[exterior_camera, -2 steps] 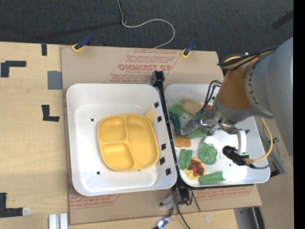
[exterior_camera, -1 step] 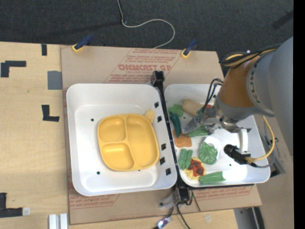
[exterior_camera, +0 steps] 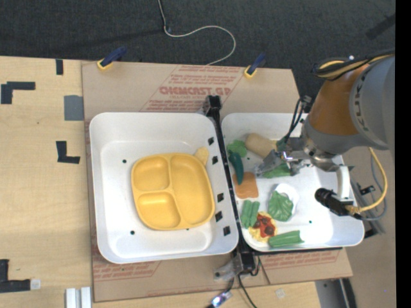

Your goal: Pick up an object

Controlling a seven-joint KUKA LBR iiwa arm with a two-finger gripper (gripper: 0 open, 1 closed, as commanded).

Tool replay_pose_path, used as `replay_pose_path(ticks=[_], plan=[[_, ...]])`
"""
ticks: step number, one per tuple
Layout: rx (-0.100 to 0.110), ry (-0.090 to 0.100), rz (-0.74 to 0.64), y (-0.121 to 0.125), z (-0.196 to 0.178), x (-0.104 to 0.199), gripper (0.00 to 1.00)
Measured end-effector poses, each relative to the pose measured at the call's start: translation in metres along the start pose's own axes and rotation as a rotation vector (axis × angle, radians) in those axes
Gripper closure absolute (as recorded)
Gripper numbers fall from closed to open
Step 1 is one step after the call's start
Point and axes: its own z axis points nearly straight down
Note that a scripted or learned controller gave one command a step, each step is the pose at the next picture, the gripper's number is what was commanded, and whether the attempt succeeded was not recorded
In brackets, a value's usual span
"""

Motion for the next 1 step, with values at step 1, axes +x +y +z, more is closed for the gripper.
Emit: replay_pose_path(ticks=[1], plan=[[-0.002,0.0,-0.002,-0.0025,-0.062,0.002,1.0]])
